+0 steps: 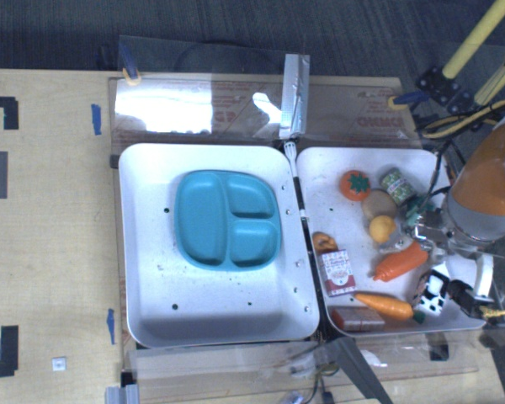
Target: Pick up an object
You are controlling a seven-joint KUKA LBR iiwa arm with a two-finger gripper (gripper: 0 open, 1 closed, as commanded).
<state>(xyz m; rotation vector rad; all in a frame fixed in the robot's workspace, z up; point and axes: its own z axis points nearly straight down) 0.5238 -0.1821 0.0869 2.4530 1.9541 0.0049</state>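
Note:
The right bin (320, 162) holds several toy foods. A red tomato (354, 184) lies at the back, with a green can (396, 183) to its right. A brown lump (377, 201) and a yellow lemon (382, 228) sit below them. An orange pepper-like piece (399, 263) lies mid-bin and a carrot (385, 306) lies along the front wall. A red carton (337, 273) and a small pretzel (324, 242) lie at the left. My gripper (417, 225) hangs low over the bin's right part, just right of the lemon and above the orange piece.
The left bin (143, 225) carries a blue divided plate (229, 219). A black-and-white toy (433, 295) lies at the right bin's front right, under the arm (486, 188). Cables and yellow bars crowd the back right. A clear panel stands behind the bins.

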